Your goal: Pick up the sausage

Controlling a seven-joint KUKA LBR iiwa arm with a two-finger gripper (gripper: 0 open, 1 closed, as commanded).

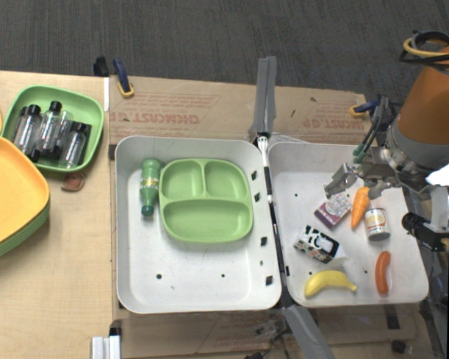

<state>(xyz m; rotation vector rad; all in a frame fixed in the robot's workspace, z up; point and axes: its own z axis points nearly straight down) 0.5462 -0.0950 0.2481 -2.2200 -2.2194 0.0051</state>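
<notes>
My arm comes in from the right side of the view, its orange band and grey wrist high at the upper right. My end effector (354,180) hangs below the wrist, reaching down and toward the left. Its metal parts are tangled in view, so their spread is unclear from this angle.

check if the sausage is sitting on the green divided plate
No, the sausage lies on the floor of the right bin, near the banana, while the green divided plate is in the left bin.
</notes>
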